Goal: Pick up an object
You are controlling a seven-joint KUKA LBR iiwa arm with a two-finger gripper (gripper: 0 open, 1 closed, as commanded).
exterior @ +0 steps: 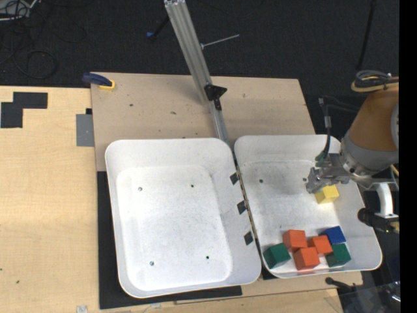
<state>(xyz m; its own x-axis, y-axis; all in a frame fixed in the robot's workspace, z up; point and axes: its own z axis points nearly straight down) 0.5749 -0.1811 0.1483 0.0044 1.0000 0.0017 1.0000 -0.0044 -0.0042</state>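
One smooth yellow cube clamped in the metal gripper above the right bin.

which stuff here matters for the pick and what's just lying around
For the job: pincer, yellow block just below it, orange blocks, green blocks, blue block, right bin.

Lying about: left bin, metal rail.

No text, label, brand, number or sign can be read anywhere — not on the desk, not on the two white bins, not on the coloured blocks. The black patches on the pale board at left are plain shapes — no lettering shows on them.
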